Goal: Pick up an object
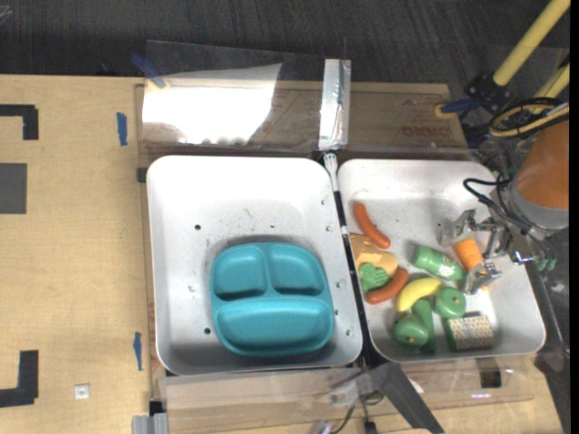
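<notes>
Two white bins [172,242] on worktop. One teal divided tray [270,298]. Two orange-red sausages [371,225]. One banana [418,292]. Roughly four green toy pieces [434,262].

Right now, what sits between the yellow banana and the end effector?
In the camera view, a green cylinder-shaped toy lies between the banana and the end effector, beside an orange piece.

You have two bins side by side: the left bin [172,197] holds a tray [270,298], while the right bin [398,181] holds toy food [416,292] heaped toward its near side. The gripper [477,242] sits over the heap's right part, arm [543,174] behind it.
</notes>
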